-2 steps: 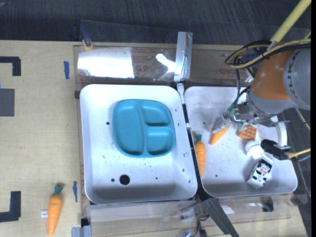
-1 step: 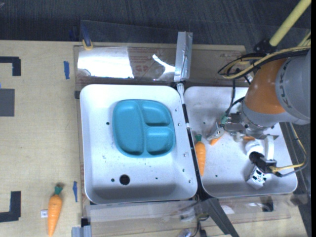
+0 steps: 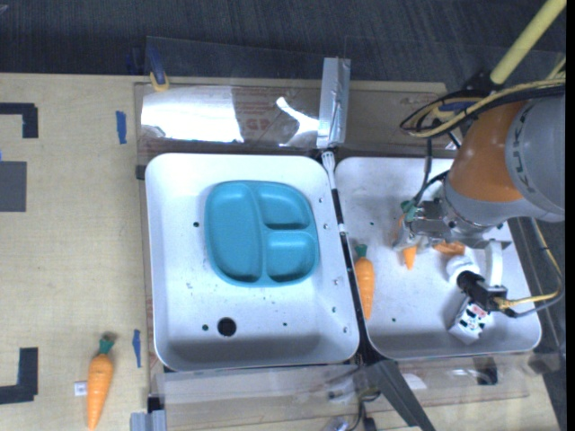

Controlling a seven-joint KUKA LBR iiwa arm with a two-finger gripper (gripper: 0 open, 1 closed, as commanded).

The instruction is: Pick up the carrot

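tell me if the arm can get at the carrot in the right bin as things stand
Probably yes: the carrot lies uncovered against the right bin's left wall, near the end effector, though the wall may crowd a grasp.

A dark grey carpet floor fills the top of the view. Below it lies a light wooden bench top with black marks and blue tape pieces. A clear plastic sheet behind the bins reflects bright light.

The gripper sits tucked beneath the arm's wrist — its fingers too small and blurred to read — the arm cut off at the right edge.
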